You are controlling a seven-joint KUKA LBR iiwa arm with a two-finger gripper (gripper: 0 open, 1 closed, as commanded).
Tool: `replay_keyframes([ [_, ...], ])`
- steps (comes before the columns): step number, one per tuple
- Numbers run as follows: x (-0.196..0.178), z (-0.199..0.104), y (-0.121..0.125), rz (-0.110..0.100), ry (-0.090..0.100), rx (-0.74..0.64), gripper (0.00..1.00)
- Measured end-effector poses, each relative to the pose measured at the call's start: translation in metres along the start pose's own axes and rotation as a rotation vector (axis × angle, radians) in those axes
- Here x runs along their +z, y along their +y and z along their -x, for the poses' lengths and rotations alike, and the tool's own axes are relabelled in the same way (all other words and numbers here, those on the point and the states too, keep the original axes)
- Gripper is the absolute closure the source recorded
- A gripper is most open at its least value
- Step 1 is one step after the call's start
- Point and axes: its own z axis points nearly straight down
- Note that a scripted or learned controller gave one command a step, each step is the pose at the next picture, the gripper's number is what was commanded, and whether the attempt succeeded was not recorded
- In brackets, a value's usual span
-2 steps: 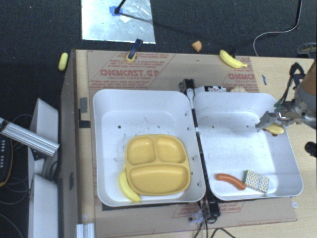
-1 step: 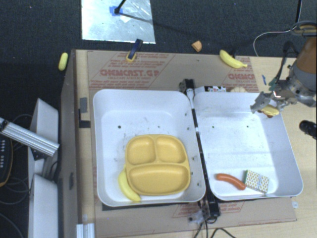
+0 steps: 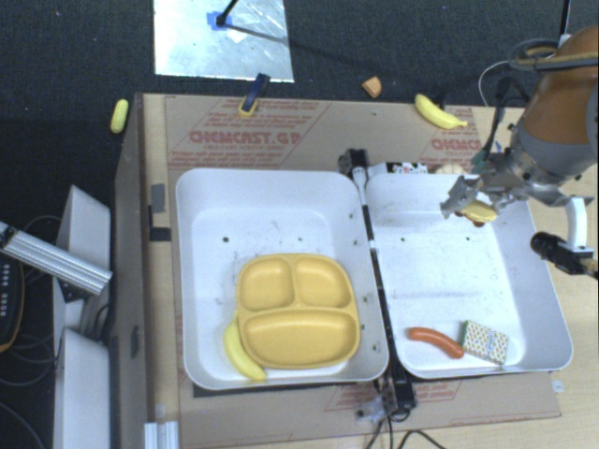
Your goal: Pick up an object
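Bright, even light; slightly soft.

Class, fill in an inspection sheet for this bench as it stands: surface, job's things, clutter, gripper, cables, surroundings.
Surface: left bin and right bin side by side on a printed board.
Job's things: yellow divided tray with a banana at its left edge in the left bin; orange sausage and patterned block in the right bin.
Clutter: second banana on the board behind the bins.
Gripper: gripper over the right bin's far edge, a small yellowish item at its tip; grasp unclear.
Cables: dark cables at left.
Surroundings: dark carpet, silver sheet.
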Motion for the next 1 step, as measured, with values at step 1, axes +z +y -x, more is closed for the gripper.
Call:
replay_keyframes([
  [1,-0.0108,-0.0434,0.0096,0.000,0.000,0.000,1.00],
])
